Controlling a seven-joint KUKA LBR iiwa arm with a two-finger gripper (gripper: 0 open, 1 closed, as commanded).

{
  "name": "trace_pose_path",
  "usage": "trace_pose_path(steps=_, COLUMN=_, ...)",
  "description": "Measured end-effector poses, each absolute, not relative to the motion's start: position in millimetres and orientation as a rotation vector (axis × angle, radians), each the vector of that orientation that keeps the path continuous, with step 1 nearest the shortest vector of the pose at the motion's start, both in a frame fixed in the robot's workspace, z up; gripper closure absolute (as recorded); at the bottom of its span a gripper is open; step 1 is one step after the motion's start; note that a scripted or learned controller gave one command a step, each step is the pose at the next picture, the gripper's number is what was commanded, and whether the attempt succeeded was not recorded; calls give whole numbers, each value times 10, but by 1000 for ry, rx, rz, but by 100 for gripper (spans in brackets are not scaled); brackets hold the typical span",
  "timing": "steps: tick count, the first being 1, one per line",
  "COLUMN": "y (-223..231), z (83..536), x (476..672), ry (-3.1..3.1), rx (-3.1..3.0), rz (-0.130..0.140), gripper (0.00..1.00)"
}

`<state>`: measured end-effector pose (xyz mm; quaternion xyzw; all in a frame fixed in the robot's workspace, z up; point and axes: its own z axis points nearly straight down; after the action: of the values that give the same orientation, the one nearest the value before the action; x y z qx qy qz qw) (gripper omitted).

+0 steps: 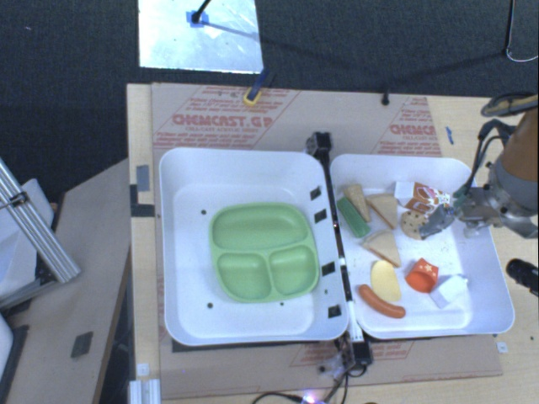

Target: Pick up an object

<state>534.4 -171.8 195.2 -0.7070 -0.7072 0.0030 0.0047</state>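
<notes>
Dark carpet behind, with a tan bench [210,112] bearing two white bins side by side. Reaching in from the right over the right bin [488,310]: grey arm [518,183], gripper [440,222] low near the bin's upper middle. Fingers too blurred to tell whether open or closed, and nothing clearly held between them. Just beside the gripper, a round cookie [412,224] and a red-and-white packet [424,198]. Further left, tan wedges [383,209] and a green piece [352,216]. Below, another wedge [385,247], a yellow piece [386,281], a sausage [381,302], an orange-red block [422,275] and a white block [450,289]. Left bin [181,183] holding a green divided tray [263,251].
</notes>
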Motion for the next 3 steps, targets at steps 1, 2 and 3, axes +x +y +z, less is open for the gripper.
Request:
trace_pose_path(steps=1, y=-1716, z=2015, x=5375, ry=-2226, rx=-2219, rz=-1, gripper=0)
trace_pose_path(steps=2, y=-1720, z=1430, x=5285, ry=-2220, rx=-2218, rz=3, gripper=0)
trace_pose_path(steps=3, y=-1714, z=906, x=5282, ry=-2220, rx=-2218, rz=2, gripper=0)
